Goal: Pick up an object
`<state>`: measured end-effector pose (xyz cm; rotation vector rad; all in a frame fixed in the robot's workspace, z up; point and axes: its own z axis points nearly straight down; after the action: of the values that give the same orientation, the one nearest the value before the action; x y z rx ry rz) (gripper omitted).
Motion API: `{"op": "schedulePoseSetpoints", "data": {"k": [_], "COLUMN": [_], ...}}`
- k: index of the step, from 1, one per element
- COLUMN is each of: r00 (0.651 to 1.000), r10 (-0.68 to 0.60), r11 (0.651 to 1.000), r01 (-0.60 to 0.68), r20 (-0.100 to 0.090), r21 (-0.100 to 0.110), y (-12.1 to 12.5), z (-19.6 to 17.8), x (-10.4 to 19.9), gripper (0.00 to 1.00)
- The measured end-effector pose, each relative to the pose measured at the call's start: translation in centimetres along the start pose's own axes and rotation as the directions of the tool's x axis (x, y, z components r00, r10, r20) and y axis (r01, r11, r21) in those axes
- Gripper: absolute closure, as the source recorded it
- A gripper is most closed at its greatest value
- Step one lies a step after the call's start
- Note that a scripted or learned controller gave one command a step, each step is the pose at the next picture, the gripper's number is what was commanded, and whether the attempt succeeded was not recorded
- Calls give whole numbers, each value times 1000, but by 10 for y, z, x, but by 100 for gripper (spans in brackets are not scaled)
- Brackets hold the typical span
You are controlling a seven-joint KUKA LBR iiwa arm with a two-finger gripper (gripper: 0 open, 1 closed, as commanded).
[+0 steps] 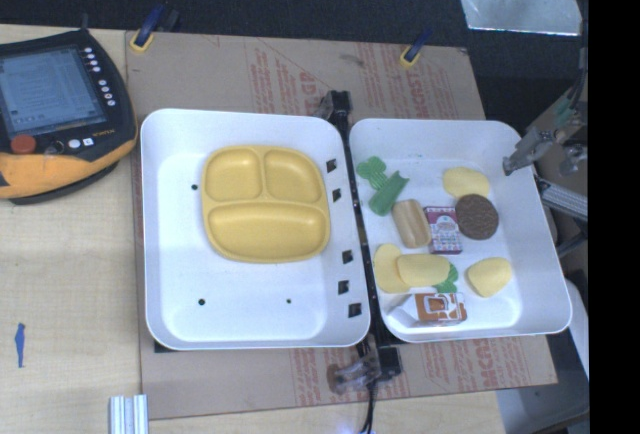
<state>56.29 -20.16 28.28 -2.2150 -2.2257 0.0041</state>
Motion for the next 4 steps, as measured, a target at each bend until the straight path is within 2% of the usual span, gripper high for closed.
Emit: {"op": "schedulePoseSetpoints", "data": {"k": [1, 2, 3, 4], "r00": [1000, 1000, 1000, 1000], "r10": [2, -6, 4, 4], "r11": [1000, 1000, 1000, 1000], "r01": [-2, 6, -4, -4], "r20": [-4, 3, 3, 2], "r21": [-1, -7, -16, -15], "y": [-24, 101, 26, -40], "z": [196, 184, 184, 186], "x": [7, 71, 98, 105], "gripper": [0, 0, 0, 0]}}
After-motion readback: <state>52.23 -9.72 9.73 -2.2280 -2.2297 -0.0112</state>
